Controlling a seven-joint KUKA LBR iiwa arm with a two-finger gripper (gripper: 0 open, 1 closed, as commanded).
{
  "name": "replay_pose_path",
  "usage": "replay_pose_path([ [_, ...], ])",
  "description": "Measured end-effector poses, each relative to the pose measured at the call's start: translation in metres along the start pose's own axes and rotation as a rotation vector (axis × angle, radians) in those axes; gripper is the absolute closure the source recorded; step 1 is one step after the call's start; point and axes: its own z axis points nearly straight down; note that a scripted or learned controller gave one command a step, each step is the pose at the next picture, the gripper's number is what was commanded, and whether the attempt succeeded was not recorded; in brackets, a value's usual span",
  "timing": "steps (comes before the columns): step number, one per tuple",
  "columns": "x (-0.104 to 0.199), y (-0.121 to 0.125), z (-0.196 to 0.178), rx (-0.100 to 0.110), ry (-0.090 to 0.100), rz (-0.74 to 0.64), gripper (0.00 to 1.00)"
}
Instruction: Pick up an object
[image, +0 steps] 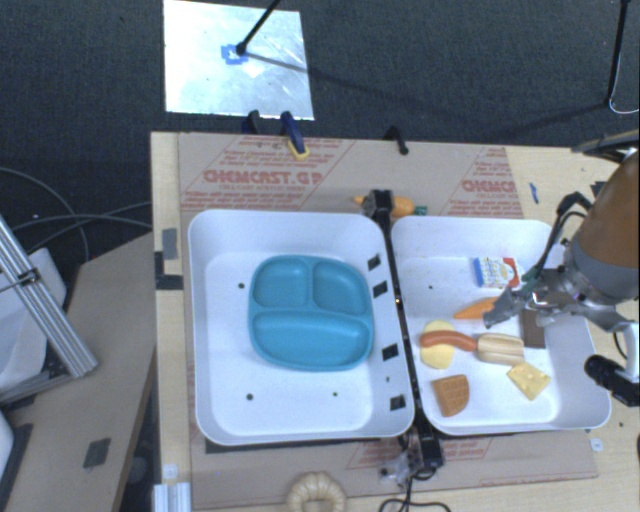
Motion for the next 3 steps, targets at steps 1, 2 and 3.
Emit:
replay_pose_path([
  [1, -0.004, -0.004, 0.062, 0.002, 0.001, 0.0, 0.0],
  [2, -0.004, -0.001, 0.103, -0.011, -0.003, -0.001, 0.0],
  [3, -0.006, 0.002, 0.089, -0.02, -0.007, 0.0, 1.0],
])
